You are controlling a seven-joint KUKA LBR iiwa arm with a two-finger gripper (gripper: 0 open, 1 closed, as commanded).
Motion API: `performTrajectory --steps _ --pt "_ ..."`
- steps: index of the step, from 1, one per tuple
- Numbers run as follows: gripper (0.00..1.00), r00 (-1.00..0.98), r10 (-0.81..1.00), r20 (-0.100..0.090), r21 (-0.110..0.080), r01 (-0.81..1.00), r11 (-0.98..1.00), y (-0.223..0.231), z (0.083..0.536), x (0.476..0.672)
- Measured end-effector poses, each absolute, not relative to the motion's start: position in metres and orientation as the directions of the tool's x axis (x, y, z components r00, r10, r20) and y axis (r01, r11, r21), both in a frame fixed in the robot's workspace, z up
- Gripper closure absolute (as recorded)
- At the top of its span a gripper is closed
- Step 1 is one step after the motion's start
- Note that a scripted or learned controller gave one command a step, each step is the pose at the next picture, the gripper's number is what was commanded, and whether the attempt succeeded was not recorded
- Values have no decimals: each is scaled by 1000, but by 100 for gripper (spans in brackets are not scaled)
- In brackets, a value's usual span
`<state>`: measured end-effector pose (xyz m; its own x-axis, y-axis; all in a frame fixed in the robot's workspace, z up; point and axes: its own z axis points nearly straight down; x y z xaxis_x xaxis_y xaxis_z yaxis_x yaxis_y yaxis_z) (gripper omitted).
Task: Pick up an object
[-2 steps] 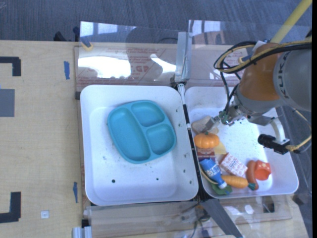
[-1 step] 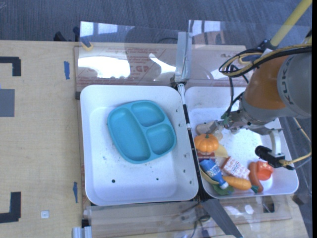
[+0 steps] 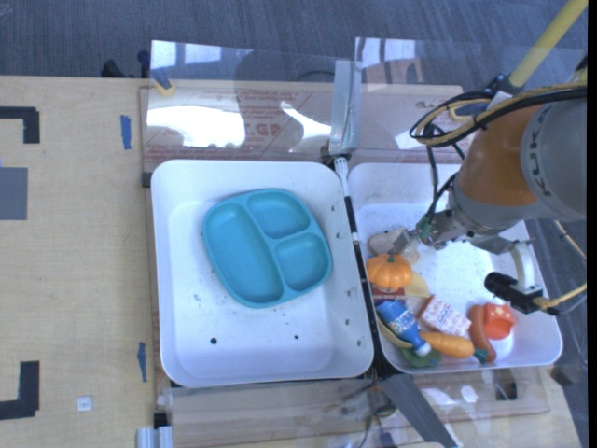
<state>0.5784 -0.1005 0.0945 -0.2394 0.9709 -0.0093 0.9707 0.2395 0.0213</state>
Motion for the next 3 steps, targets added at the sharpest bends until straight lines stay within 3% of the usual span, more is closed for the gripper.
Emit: performTrajectory --steps 1,2,3 --pt "0 -226 974 -5 14 974 226 -101 92 587" --pt "0 -425 905 -6 9 905 425 -80 189 605" --pt "0 -425 905 -3 3 905 425 -80 185 604"
